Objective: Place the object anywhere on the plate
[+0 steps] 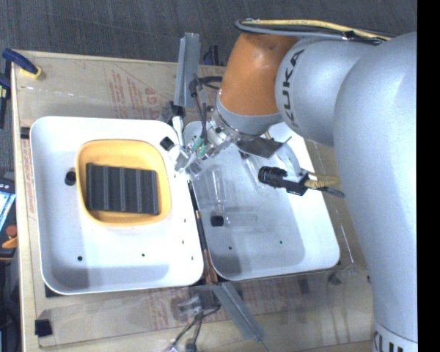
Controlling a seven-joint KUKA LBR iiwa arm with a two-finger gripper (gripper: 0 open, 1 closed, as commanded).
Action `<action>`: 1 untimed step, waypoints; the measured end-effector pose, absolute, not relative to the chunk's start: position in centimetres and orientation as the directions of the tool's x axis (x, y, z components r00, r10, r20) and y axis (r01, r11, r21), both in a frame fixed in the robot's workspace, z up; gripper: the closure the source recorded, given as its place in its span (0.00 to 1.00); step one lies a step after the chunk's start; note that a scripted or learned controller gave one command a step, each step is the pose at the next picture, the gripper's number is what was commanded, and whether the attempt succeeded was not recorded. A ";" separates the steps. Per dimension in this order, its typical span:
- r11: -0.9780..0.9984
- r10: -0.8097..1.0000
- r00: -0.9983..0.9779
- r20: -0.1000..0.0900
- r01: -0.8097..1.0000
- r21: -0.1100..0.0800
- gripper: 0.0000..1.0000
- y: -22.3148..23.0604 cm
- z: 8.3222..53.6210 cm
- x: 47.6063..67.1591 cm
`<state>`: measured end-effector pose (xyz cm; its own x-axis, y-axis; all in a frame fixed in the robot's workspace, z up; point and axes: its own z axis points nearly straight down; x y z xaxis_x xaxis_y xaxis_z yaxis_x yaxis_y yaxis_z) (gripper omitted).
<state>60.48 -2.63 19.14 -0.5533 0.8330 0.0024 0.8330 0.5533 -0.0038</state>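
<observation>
Yellow plate [122, 151] w/ dark grille sat in left bin [51, 255]. Gripper [193, 158] hovered over right bin's [319, 244] far-left corner; finger state unclear.

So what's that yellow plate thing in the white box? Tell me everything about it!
The plate is a yellow, rounded-corner rectangle that looks like plastic, lying flat in the left bin, toward its far side. A dark grey ridged block with long grooves lies on it, covering most of its near part, so mainly the far rim shows. A small dark knob sits beside its left edge. The gripper is over the other bin, not touching it.
</observation>
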 end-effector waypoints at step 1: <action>0.705 0.709 -0.705 0.004 0.709 -0.005 1.00 -0.8 19.1 60.0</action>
